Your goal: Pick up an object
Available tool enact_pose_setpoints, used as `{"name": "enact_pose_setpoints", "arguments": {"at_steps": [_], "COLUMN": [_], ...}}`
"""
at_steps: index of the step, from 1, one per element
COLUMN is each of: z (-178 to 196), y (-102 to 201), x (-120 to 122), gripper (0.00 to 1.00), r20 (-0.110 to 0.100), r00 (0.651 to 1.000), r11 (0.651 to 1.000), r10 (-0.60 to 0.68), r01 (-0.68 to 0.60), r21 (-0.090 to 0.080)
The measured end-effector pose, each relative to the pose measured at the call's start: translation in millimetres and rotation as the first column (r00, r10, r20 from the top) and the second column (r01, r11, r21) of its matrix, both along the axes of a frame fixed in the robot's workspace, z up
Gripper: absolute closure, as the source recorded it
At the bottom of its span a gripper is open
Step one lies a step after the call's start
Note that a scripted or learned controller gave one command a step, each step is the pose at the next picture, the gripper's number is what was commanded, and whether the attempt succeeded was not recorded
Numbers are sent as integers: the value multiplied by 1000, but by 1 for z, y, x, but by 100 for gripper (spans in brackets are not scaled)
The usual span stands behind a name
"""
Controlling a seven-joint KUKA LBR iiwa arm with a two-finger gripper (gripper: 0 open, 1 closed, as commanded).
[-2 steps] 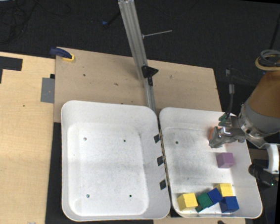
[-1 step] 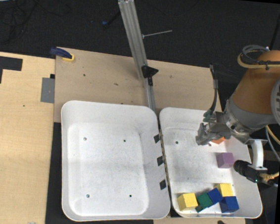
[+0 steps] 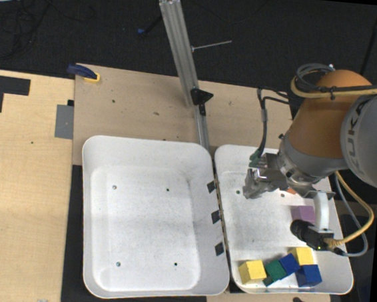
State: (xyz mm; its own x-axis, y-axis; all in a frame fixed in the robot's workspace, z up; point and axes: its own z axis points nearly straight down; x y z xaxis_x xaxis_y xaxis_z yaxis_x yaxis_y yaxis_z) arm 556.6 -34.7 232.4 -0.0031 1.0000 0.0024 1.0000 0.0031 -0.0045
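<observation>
Two shallow white bins sit side by side on the wooden bench, and your arm (image 3: 325, 128) reaches in from the right over the right bin (image 3: 233, 232). The gripper (image 3: 257, 186) hangs above the upper middle part of this bin, and you see nothing between its fingers; if they are apart or together I cannot tell, because from above the metal parts look like one grey lump. The things you can pick lie in the right bin, most of them in the near right corner. A yellow block (image 3: 252, 271) stands close to the front rim, and just beside it to the right is a green block (image 3: 275, 269). A blue block (image 3: 290, 263) touches the green one from behind, and a second blue block (image 3: 308, 276) lies near the right rim. A smaller yellow block (image 3: 305, 255) sits between the two blue ones, a little farther back. A pale purple block (image 3: 303, 213) lies apart from the group, higher in the bin, under the wrist and beside a white cylinder with a black end that belongs to the arm. All the blocks look like small cubes with plain, bright faces. The gripper is well apart from the corner group and nearer to the purple block. The left bin (image 3: 106, 172) shows its white floor with a few small dark dots.
</observation>
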Motion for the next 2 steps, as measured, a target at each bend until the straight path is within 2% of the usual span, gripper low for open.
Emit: {"name": "enact_pose_setpoints", "arguments": {"at_steps": [2], "z": [6], "y": [122], "x": [3], "gripper": [100], "r20": [2], "r00": [1000], "r11": [1000], "r10": [2], "r01": [-2], "r21": [0]}}
